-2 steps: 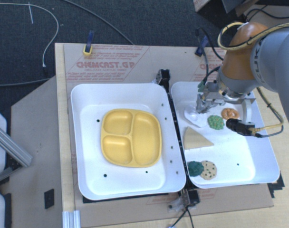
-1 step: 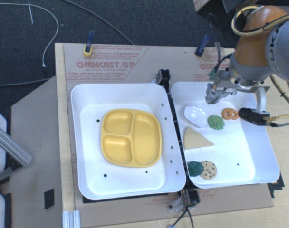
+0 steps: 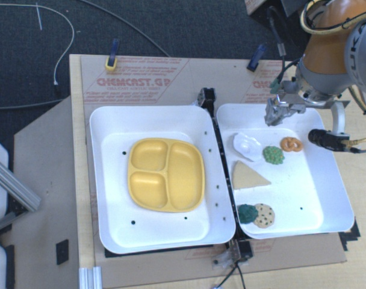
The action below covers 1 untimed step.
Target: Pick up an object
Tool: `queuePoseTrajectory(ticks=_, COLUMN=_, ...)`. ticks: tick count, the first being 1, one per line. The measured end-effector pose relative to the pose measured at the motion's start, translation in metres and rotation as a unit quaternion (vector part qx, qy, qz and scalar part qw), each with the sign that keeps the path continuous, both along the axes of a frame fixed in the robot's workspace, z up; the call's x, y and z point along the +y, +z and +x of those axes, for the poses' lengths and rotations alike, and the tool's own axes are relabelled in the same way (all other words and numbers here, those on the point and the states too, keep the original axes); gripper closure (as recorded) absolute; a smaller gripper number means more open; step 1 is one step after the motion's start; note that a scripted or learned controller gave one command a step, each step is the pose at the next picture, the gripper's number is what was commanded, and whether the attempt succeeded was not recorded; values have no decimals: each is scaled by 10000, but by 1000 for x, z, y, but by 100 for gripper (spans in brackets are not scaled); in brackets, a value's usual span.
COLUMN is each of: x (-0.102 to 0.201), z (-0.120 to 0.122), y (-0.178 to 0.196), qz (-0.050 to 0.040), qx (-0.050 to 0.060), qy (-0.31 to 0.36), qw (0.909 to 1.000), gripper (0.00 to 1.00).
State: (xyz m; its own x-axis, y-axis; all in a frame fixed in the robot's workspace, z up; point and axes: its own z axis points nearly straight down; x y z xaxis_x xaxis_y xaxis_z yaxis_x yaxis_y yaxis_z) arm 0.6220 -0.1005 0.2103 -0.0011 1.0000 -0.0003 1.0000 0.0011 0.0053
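Two bins here: the left bin (image 3: 105,161) has a yellow divided plate (image 3: 167,174), the right bin (image 3: 333,179) holds a white lump (image 3: 247,145), cheese wedge (image 3: 248,176), broccoli (image 3: 272,155), cookie (image 3: 264,215) and pretzel (image 3: 291,144). The gripper (image 3: 276,118) hangs above the far edge carrying nothing, so the pick looks unstarted. Can't tell its state.

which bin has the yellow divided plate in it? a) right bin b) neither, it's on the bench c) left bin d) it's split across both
c, the yellow divided plate lies flat inside the left bin, while the right bin holds the small food pieces.
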Motion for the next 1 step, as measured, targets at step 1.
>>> queuePoseTrajectory(ticks=1, x=57, z=-3, y=14, qz=11, qx=10, qy=23, qw=10000, gripper=100)
